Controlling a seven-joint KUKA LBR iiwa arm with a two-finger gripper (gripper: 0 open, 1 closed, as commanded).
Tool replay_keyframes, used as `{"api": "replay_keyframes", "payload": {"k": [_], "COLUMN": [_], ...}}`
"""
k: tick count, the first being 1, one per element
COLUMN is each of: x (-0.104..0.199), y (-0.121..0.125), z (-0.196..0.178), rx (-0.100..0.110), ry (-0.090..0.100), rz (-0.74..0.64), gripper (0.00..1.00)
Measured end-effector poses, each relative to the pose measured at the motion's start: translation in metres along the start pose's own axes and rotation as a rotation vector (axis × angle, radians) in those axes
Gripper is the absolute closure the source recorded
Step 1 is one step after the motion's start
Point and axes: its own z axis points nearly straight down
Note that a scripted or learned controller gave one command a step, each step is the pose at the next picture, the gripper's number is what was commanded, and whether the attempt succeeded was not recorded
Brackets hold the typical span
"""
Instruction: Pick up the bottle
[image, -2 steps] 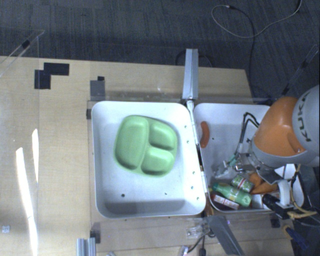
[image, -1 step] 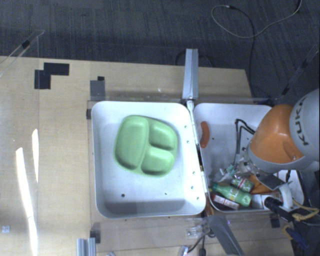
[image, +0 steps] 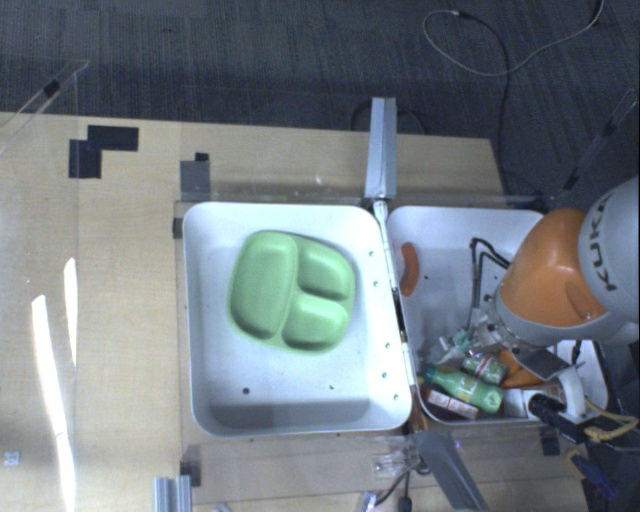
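A green bottle (image: 466, 389) lies on its side at the near edge of the right bin (image: 440, 250), among several small items. A darker bottle with a red and white label (image: 450, 405) lies right in front of it. My gripper (image: 479, 346) reaches down just above and behind the green bottle, under the orange wrist band (image: 548, 283). The arm covers much of the bin's right half, and the pile hides what lies directly under the gripper.
A green divided plate (image: 291, 290) sits in the left bin (image: 210, 390). A slim orange-red item (image: 408, 268) lies along the right bin's left wall. An orange piece (image: 516, 372) and a white object (image: 521, 401) crowd the bottles.
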Motion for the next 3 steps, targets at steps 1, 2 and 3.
{"api": "replay_keyframes", "payload": {"k": [1, 2, 3], "x": [-0.0022, -0.0023, -0.0023], "y": [0.0004, 0.0002, 0.0001], "z": [-0.0003, -0.0002, -0.0002], "rx": [-0.003, -0.003, -0.003], "ry": [0.000, 0.000, 0.000], "rz": [-0.162, -0.162, -0.162], "gripper": [0.00, 0.00, 0.00]}}
